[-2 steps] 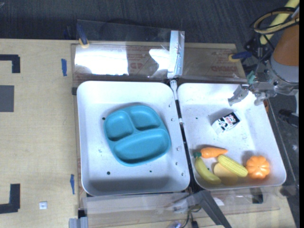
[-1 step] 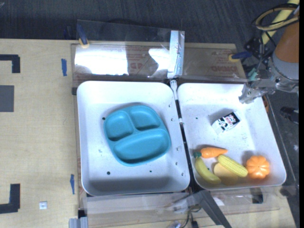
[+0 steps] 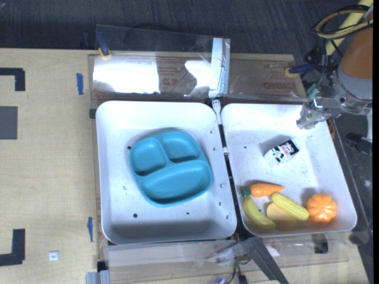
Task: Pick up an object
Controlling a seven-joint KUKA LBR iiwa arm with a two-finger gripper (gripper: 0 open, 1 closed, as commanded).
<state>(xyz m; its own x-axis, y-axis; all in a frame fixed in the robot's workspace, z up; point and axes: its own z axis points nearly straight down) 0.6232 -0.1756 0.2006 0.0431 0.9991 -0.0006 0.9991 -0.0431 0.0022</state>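
- Small black-and-white printed carton: lying on its side, alone on the bare floor of the right-hand shallow white bin; looking light, stiff-sided and slightly crushable; best taken across its short sides.
- Toy produce, glossy hard plastic by its look: orange carrot, yellow banana, yellow corn cob and orange pumpkin crowding the near edge, touching; rounded, probably slippery.
- Hand: hanging over the bin's far right corner, above and right of the carton, apart from it; holding nothing visible; opening impossible to judge.
- Blue three-compartment plastic plate: sitting in the left bin.
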